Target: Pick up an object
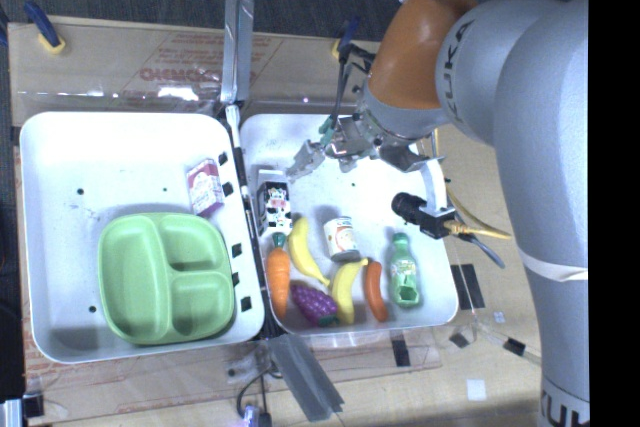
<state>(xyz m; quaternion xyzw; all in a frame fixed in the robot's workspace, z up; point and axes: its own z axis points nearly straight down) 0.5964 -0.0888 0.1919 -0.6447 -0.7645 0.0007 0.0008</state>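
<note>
My gripper [312, 155] hangs over the back left part of the right bin [440, 300], just above and behind a black-and-white carton [275, 205]. Nothing is visibly held in it. Along the bin floor in front lie a yellow banana [303, 250], a small can [341, 236], a second banana [347, 287], a carrot [278, 280], purple grapes [313, 302], an orange-red sausage-shaped piece [375, 290] and a green bottle [403, 270].
The left bin [40, 215] holds a green divided plate [167, 277] and a small red box [205, 185] near the wall between the bins. The grey arm [520, 115] covers the right side of the bench. A black fitting [420, 212] juts over the right bin.
</note>
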